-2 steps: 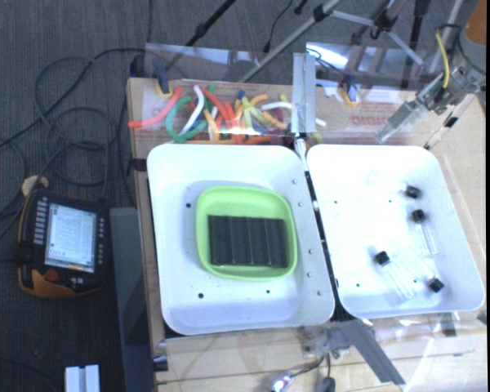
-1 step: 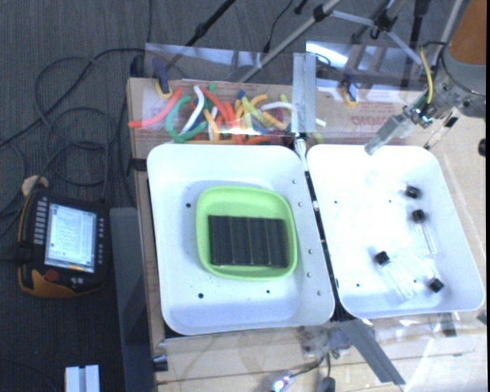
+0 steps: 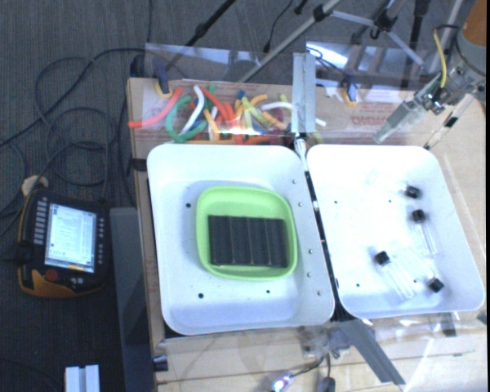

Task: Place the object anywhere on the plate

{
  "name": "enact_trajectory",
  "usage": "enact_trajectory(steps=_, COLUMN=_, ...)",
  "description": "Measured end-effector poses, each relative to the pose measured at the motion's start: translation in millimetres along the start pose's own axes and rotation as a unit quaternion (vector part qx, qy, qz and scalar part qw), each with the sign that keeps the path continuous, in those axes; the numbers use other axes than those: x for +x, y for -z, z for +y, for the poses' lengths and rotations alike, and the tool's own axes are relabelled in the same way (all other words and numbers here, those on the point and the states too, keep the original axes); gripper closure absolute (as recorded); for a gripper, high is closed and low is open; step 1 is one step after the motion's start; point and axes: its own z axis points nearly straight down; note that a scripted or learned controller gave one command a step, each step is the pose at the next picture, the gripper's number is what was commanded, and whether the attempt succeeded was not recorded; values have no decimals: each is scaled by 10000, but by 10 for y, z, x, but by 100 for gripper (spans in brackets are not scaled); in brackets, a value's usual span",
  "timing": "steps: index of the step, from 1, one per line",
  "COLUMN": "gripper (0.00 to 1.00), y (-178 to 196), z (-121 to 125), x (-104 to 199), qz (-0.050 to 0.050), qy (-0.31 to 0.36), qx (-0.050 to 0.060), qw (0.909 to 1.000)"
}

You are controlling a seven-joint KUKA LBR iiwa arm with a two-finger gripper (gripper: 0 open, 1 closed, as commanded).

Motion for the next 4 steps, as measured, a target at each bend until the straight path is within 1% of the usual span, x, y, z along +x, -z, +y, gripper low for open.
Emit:
enact_trajectory(steps=1, gripper=0, y=-413, z=-2, x=6, qz=11, qy=-302, qx=6, qw=9995)
enact_trajectory(steps=2, gripper=0, y=-543, z=-4, x=4, qz=2, qy=-358, qx=12, qw=9994)
enact_trajectory(steps=3, gripper=0, y=-491, z=-2, x=3, qz=1, qy=-425, qx=5, qw=9991)
enact_trajectory(steps=4, gripper=0, y=-316, z=1, x=2, qz=4, qy=-583, qx=-8, qw=9983)
